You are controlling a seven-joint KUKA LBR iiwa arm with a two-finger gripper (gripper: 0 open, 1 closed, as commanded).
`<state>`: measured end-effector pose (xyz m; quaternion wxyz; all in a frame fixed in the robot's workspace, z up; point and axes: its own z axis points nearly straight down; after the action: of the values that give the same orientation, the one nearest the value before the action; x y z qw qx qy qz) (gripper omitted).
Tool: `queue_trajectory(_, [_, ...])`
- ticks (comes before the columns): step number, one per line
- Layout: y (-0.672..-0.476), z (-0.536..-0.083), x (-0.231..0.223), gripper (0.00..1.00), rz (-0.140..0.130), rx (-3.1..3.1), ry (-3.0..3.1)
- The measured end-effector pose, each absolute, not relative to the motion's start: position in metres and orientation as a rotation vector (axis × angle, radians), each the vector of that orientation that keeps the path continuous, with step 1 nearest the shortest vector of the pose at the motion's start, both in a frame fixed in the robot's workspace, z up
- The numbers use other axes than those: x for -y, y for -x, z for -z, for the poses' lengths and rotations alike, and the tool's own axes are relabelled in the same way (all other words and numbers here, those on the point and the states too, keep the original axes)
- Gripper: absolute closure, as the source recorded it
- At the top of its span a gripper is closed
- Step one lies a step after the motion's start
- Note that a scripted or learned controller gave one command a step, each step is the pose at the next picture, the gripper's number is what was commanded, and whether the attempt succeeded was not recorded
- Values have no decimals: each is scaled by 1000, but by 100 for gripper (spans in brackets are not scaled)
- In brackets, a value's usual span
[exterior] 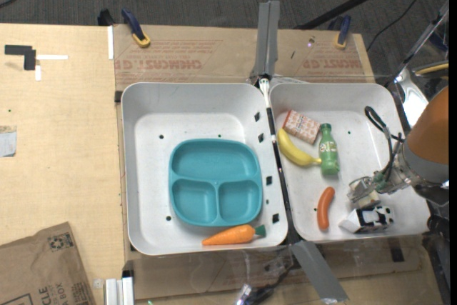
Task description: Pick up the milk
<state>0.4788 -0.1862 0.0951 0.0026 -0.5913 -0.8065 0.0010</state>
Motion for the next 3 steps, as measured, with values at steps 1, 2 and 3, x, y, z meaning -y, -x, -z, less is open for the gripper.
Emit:
queue_trajectory(1, [-479,-224,126,100,-4,2606,1749])
queue_trajectory(2, [-518,-380,75,100,-8,2614,1739])
queue_trajectory(3, [-481,-440,4,100,-10,2387,2041])
